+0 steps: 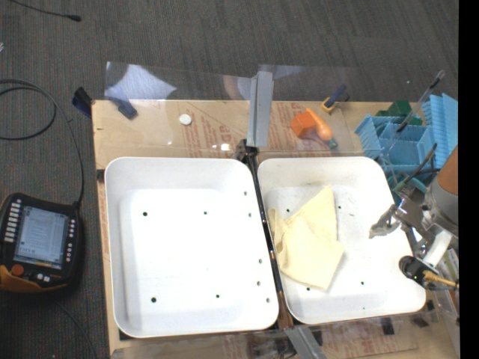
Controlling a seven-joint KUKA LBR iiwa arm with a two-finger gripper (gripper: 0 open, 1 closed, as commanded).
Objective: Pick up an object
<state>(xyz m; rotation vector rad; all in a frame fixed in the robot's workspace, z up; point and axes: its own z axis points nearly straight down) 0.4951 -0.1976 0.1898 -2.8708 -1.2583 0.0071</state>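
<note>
Over the right bin's (pixel 329 167) right rim, I am seeing the gripper (pixel 385 225) hovering, its fingers spreading apart with nothing between them. Left of it, the pale yellow cloth (pixel 310 238) is lying crumpled against the bin's left wall.

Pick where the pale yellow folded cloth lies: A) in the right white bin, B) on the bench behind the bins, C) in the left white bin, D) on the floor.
A: the pale yellow folded cloth rests inside the right white bin, toward its left wall.
</note>
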